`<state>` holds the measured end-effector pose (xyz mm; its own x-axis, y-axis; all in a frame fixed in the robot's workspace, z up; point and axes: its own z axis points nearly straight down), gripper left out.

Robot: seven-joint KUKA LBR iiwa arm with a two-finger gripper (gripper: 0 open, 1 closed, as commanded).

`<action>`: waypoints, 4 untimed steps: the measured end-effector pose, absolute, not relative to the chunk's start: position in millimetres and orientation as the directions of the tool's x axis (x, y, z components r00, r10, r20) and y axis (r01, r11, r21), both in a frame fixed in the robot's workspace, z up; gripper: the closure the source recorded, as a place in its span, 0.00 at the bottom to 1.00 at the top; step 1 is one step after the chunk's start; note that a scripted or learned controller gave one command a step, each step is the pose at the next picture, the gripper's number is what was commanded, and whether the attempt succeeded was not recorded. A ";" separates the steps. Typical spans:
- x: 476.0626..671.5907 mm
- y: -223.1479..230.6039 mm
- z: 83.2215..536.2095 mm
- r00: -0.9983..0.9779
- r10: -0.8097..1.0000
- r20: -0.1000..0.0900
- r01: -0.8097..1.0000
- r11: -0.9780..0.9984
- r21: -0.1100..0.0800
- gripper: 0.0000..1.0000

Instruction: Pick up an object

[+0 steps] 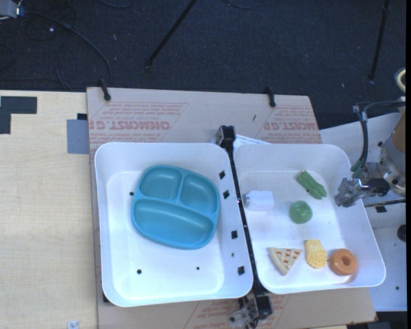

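The tool [347, 192] sits at the far right rim of the right bin [332, 153], low over the wall, and whether its tips are parted or closed cannot be told at this size; nothing shows in its grasp; the nearest candidate is the green pickle-like piece [311, 184], lying just beside the tool toward the bin's middle, long, slim and set on a slant, so a closure across its length would likely slip off, and one along it would miss; the tool also hangs so near the bin wall that a straight descent might catch the rim rather than the floor; a little further in and nearer the camera rests a green ball [301, 212], round and likely to roll away from a glancing touch; beyond that, well apart from the tool, lies a small white block [260, 200], pale against the white floor; toward the front edge sit a waffle wedge [285, 258], a yellow corn piece [316, 253] and an orange ring [343, 262], the corn and ring near enough together that a grab at one could nudge the other; the blue divided plate [175, 206] lies in the far left bin [123, 177]
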<state>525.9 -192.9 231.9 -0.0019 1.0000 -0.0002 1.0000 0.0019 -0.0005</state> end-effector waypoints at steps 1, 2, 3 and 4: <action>527.5 -193.8 282.7 -0.003 1.000 0.000 1.000 0.003 -0.001 1.00; 531.7 -145.4 263.6 -0.006 1.000 0.003 1.000 0.006 -0.007 1.00; 540.6 -88.0 251.7 -0.006 1.000 0.003 1.000 0.006 -0.008 1.00; 538.2 -34.3 254.9 -0.006 1.000 0.003 1.000 0.006 -0.008 1.00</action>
<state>538.2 -34.3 254.9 -0.0062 1.0000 0.0027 1.0000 0.0063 -0.0076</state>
